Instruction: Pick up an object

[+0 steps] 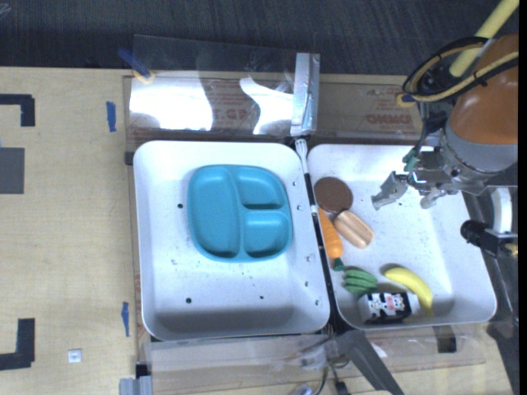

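On the left we see a white bin [156, 245] holding a blue divided plate [240, 212], which lies flat near the bin's middle with its compartments bare. Just beside it stands the right bin [461, 278], where the small things crowd along the left wall and the near edge: a brown round disc [333, 193] at the top, a tan bread roll [354, 229] touching it below, an orange carrot [330, 235] lying against the dividing wall, a green leafy piece [360, 281] under that, a yellow banana [410, 285], and a small black-and-white carton [387, 305], possibly a milk box, touching the banana's lower side. Farther right, the gripper [408, 189] hangs over the bin's upper middle, well apart from the food; its fingers [387, 192] look spread with nothing between them.
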Controlling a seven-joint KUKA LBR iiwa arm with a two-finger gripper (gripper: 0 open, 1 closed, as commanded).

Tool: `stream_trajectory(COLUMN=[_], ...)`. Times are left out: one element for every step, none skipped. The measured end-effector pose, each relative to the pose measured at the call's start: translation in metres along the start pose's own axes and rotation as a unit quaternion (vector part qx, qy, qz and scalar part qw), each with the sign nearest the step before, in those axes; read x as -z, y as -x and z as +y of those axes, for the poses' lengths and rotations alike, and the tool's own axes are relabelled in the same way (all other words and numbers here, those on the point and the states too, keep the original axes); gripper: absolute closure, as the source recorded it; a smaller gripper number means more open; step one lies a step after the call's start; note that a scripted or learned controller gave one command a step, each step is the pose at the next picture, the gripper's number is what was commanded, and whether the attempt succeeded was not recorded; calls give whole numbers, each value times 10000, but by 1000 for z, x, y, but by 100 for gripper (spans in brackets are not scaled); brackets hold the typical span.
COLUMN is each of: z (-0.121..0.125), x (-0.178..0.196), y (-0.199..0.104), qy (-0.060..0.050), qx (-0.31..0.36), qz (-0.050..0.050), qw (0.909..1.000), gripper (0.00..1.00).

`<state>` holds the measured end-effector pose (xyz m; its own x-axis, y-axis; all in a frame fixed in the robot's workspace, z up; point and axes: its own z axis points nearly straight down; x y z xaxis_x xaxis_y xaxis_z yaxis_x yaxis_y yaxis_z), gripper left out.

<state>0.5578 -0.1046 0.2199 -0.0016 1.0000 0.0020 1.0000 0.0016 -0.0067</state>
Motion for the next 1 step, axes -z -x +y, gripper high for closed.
stream_trajectory(z=[0], x=[8], y=[0], qy=[-10], qx=[-4], qz=[4], qw=[10000], gripper=[100])
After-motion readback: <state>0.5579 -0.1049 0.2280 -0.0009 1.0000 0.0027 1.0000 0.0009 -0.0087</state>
